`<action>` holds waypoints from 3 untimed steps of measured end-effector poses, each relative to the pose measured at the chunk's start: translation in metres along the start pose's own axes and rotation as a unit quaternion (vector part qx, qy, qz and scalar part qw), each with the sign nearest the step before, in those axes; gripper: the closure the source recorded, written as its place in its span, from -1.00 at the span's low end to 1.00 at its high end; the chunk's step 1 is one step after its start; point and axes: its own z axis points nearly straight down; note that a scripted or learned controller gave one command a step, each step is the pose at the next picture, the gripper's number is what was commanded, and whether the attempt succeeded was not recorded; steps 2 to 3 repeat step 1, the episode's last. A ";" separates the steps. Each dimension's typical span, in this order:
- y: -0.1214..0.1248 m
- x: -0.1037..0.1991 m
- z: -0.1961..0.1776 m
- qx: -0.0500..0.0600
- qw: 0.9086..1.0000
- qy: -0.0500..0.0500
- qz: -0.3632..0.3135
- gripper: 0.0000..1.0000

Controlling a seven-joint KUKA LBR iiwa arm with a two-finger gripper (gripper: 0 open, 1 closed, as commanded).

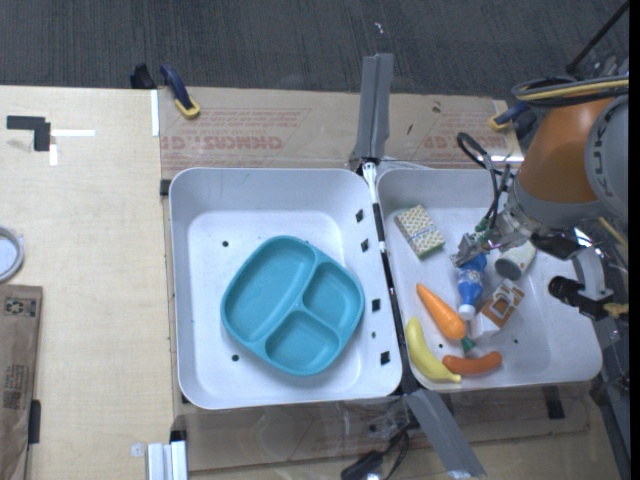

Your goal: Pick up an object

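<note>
Counting one carrot (441, 310), one banana (424, 355)

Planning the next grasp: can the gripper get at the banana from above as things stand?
Probably yes. The banana lies uncovered at the right bin's front-left corner; the bin wall beside it and the carrot could crowd the gripper.

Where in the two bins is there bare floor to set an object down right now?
Left bin: bare strips around the blue plate, widest along the far wall. Right bin: free near corner, right of the sausage. Crowded between the carrot and the gripper.
</note>
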 end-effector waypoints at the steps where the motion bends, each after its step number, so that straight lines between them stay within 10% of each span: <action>1: -0.008 0.109 -0.090 0.001 0.997 0.001 -0.078 1.00; 3: -0.008 0.109 -0.090 0.001 0.997 0.001 -0.078 1.00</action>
